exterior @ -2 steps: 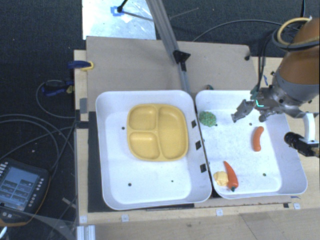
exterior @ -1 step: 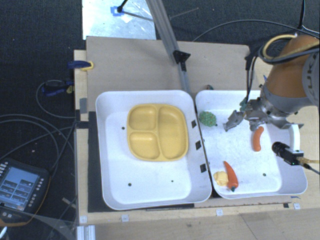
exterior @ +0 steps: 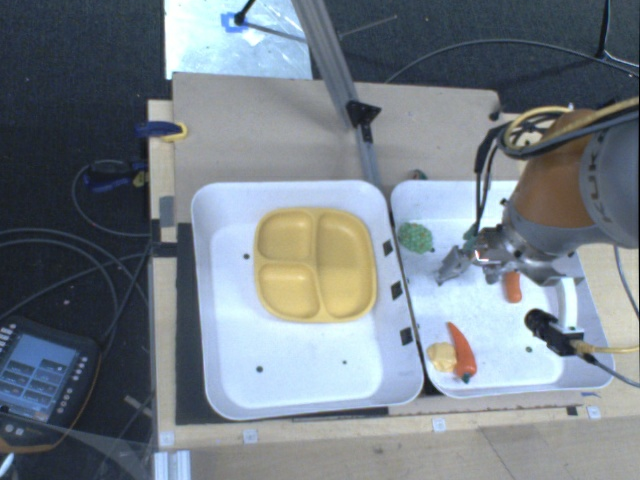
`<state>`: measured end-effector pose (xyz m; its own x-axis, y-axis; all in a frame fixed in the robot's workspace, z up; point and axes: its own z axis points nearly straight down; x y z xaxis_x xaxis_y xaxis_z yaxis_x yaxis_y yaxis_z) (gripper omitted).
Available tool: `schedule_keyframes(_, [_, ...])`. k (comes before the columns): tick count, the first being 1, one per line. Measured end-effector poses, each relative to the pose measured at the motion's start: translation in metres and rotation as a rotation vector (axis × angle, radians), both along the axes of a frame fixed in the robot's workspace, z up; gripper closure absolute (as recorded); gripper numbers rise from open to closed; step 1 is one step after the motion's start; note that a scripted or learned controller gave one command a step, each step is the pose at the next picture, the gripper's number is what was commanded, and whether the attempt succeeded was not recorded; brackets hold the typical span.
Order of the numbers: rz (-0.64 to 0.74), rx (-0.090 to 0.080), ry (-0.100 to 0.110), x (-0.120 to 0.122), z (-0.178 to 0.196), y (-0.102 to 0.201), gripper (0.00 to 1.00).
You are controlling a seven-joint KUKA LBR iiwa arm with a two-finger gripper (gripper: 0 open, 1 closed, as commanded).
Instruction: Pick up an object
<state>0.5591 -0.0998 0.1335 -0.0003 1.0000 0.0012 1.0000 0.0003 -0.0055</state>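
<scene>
We saw the grey arm's claw [exterior: 470, 258] low over the right white bin [exterior: 520, 373], near a green broccoli-like lump [exterior: 415, 236]; we couldn't tell its grip.

Smooth, faintly glossy plastic is seen in the yellow plate [exterior: 315, 264] and white bins [exterior: 225, 368]; the bench [exterior: 270, 128] looks matt, like board.

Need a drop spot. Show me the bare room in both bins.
Left bin: bare floor along the front edge, below the yellow divided plate. Right bin: crowded, with broccoli, carrot, a small yellow piece and the end effector.
</scene>
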Motion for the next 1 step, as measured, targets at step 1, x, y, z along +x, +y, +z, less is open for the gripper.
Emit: schedule_keyframes(1, [0.001, 0.0, -0.002, -0.0005, -0.0454, 0.0003, 0.0])
